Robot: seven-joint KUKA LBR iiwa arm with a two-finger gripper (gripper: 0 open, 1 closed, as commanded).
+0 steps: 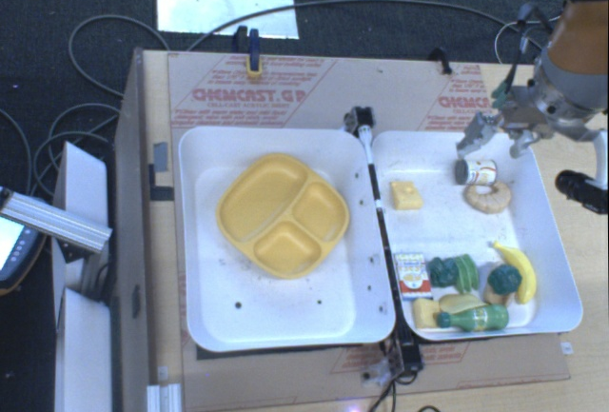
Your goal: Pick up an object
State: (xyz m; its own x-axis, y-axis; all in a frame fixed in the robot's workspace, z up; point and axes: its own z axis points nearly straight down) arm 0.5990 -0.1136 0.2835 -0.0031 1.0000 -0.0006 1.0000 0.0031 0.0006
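Note:
My gripper (496,141) hovers over the back of the right bin (550,210), open, with nothing between its fingers. Just in front of it lies a small can (477,173) on its side, and a ring-shaped bagel (488,199) touches the can's front. A yellow cheese block (406,195) sits to the left. Along the bin's front lie a banana (520,268), a broccoli piece (504,281), a green vegetable (455,271), a green bottle (473,317) and a small red-and-white carton (411,272).
The left bin (205,286) holds a yellow divided plate (283,214). A black clamp (360,121) sits on the ridge between the bins. Cables run across the dark floor behind the bench. The arm's grey and orange wrist (576,49) rises at the right.

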